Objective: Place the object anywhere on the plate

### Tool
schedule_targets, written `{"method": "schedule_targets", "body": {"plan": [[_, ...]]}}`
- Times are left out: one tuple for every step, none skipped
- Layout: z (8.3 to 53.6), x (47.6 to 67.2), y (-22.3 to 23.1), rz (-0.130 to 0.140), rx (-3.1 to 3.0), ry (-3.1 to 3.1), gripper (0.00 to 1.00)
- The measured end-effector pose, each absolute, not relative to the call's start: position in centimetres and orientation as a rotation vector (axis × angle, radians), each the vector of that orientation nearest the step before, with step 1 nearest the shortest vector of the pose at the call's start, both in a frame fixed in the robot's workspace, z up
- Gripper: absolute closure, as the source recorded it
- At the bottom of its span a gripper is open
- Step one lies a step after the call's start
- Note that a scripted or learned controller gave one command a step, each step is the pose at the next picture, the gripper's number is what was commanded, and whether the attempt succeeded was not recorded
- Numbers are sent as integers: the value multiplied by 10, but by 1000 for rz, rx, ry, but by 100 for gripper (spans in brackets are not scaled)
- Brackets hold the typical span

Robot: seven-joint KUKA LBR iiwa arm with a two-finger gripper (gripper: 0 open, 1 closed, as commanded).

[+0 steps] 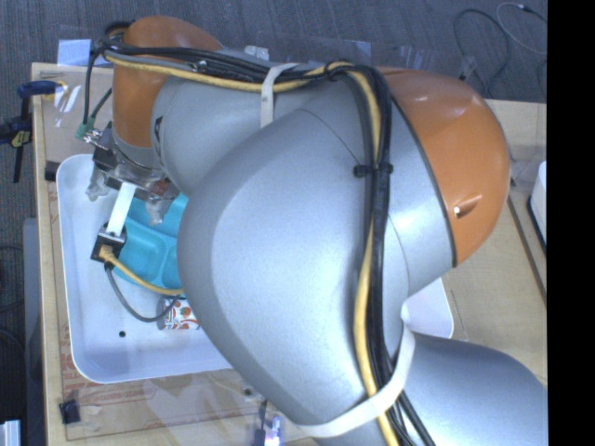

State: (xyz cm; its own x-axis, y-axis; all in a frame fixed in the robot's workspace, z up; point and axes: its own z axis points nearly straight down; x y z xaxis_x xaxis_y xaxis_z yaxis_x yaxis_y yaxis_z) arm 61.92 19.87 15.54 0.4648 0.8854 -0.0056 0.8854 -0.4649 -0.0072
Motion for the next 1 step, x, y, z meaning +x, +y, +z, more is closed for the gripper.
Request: {"method": "schedule_targets", "body": {"plan": [[197,594,136,11,-2689,-1617,0]]}}
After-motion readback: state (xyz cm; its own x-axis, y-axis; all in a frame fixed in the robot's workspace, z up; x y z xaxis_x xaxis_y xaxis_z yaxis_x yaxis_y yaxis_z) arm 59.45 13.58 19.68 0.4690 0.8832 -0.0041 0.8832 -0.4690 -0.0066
